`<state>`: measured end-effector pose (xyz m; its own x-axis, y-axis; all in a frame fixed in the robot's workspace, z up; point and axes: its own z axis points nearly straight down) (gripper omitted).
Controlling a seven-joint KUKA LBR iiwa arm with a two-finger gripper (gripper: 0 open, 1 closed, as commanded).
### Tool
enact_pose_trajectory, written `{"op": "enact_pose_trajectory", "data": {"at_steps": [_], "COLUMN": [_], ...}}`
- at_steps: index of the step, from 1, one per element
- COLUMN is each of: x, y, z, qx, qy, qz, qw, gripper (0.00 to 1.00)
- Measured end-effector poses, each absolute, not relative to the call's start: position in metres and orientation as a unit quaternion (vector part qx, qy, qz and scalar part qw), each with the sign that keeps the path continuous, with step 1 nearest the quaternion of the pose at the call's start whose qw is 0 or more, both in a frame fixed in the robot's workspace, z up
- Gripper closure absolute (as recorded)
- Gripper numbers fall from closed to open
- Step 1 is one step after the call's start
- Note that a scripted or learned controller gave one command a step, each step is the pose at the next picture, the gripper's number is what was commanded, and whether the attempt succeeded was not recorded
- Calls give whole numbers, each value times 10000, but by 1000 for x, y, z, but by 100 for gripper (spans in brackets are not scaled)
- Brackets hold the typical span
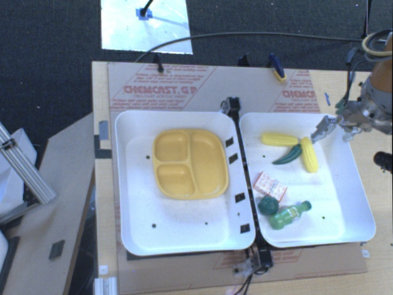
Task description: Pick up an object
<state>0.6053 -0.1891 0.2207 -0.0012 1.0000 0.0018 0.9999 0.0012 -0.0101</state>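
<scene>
The right bin [359, 192] holds two yellow corn cobs, one lying flat [279, 140] and one upright [309, 154]. A dark green pepper [288, 155] lies between them. Nearer the front are a small red-and-white box [270, 187], a dark green broccoli piece [268, 205] and a green bottle [290, 214]. My gripper [336, 132] hangs over the far right corner of this bin, just right of the upright cob. Its fingers [322, 129] are spread open with nothing between them.
A yellow divided plate [190, 163] lies in the left bin [132, 183]. A black clip-studded seam [241, 171] joins the two bins. A cable [245, 35] arcs behind the bench, and a blue clamp [277, 67] sits at the back edge.
</scene>
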Motion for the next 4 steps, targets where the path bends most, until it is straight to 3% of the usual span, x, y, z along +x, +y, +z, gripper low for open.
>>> {"op": "enact_pose_trajectory", "data": {"at_steps": [1, 3, 4], "x": [608, 612, 617], "y": [-189, -184, -183], "z": [228, 126, 90], "qx": [-7057, -7060, -7059], "qy": [-7085, -7082, -7083], "qz": [-5, 3, -40], "qw": [-9, 0, -7], "gripper": [0, 0, 0]}}
